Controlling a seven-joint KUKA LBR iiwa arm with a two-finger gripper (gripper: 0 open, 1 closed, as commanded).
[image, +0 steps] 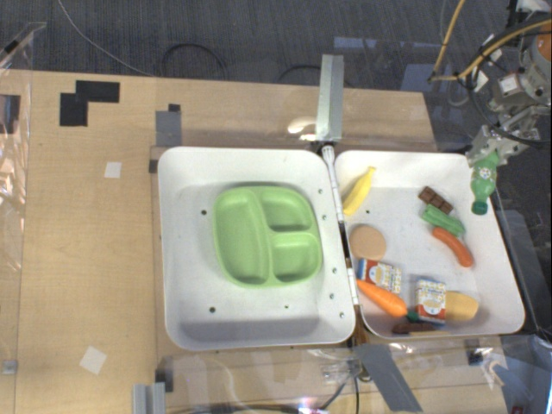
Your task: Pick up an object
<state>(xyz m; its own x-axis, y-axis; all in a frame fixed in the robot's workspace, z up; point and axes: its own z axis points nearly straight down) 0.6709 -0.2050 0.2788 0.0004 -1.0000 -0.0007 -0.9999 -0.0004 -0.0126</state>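
Camera view showed the gripper (491, 153) up at the far right corner of the right bin (405, 231), just over its rim. Its fingers looked pressed in on the top of a green bottle (481, 185). The bottle hung down from them, standing almost straight up, with its bottom end over the right bin's edge. It seemed to be off the bin floor, though the slanted look down made that hard to be sure of.

So the big part of the job looked done. A thing was picked, and the thing was the green bottle. What was left, I think, was only to keep it pinched and lift it clear of the right bin. The hold was on the thin top of the bottle, so it could slip or swing.

Lots of other toys lay inside the right bin. A yellow banana (359, 190) lay near its far left corner. A brown chocolate bar (435, 200) lay near the bottle, and a green veggie (443, 220) and an orange sausage (454, 247) lay just below it. A round brown cookie (368, 242) sat by the bin's left wall. Near the front of the bin were a carrot (381, 297), a small juice box (430, 298) and a yellow cheese block (462, 306). None of them touched the gripper.

Beside the right bin sat the left bin (172, 231), with a green tray (266, 235) in its middle.
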